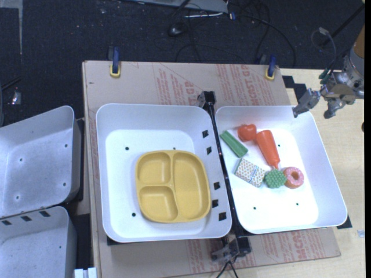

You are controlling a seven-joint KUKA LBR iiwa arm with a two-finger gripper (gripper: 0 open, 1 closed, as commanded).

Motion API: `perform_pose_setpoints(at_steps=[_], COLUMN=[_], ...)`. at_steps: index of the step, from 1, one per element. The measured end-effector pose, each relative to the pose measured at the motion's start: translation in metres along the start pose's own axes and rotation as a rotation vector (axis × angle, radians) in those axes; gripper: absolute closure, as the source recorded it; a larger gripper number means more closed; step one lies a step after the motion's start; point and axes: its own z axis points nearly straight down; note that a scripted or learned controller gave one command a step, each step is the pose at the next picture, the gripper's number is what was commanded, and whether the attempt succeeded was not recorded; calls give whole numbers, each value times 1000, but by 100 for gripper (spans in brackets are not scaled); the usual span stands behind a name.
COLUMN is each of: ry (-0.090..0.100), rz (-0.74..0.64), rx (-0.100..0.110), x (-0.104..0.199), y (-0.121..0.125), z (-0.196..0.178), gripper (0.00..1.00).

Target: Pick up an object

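Observation:
The right bin (304,210) holds several small toys: a green bar (233,143), a red pepper (247,132), an orange carrot (268,147), a patterned white block (250,172), a green knobbly ball (275,179) and a pink doughnut (293,178). My gripper (317,106) hangs at the far right, above the right bin's upper right corner, well away from the toys. Its two fingers are spread apart with nothing between them.
The left bin (116,132) carries a yellow divided plate (173,185). Black clips run along the seam between the bins (219,172). Yellow-handled clamps (115,68) hold the brown board at its far edge. White bin lids (35,155) lie at the left.

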Motion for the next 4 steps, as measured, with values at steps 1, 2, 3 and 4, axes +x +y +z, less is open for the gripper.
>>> perform_pose_setpoints(at_steps=[1,2,3,4], ry=[-3,-1,0,-1], rz=[-2,-1,-1,-3], rx=[-10,-4,-4,-6], x=[1,2,7,12], y=[2,-1,-5,-5], z=[-6,58,122,167], gripper=[0,0,0,0])
